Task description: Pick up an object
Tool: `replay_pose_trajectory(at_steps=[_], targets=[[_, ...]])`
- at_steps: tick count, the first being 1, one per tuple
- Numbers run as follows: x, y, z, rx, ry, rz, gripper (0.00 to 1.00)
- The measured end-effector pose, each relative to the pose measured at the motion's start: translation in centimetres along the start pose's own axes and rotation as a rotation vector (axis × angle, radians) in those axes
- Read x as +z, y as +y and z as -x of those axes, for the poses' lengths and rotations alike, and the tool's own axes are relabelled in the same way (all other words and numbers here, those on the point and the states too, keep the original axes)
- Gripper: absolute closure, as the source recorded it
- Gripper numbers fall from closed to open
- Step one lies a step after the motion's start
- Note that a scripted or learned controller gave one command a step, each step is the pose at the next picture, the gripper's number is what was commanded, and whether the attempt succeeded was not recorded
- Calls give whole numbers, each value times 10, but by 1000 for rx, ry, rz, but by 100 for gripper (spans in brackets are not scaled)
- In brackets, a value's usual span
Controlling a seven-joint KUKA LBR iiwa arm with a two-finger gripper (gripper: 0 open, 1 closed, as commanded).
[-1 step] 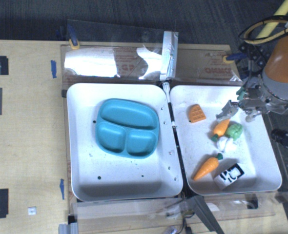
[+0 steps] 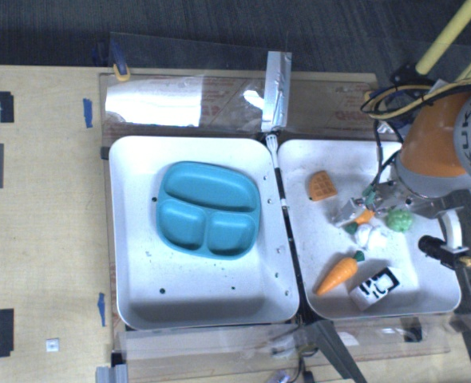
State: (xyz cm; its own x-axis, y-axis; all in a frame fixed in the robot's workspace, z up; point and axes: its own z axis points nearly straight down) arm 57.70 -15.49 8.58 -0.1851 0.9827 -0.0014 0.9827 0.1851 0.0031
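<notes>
The blue three-compartment plastic tray (image 2: 207, 208) fills the left white bin (image 2: 132, 294): stiff, awkward. In the right white bin (image 2: 435, 294), the orange toy carrot (image 2: 338, 274) looks light, rigid, slick; grasp mid-body. Whether the gripper (image 2: 369, 207) is open, I cannot tell.

My arm (image 2: 439, 146): grey with an orange band
Bins (image 2: 132, 294): white
Tray (image 2: 207, 207): blue
Carrot (image 2: 337, 274): orange
Ball (image 2: 400, 220): green
Counter (image 2: 36, 238): tan
</notes>
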Motion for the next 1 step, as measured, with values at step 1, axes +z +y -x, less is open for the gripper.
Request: replay_pose_trajectory(at_steps=[1], targets=[[-8, 1, 2, 2, -3, 1, 100]])
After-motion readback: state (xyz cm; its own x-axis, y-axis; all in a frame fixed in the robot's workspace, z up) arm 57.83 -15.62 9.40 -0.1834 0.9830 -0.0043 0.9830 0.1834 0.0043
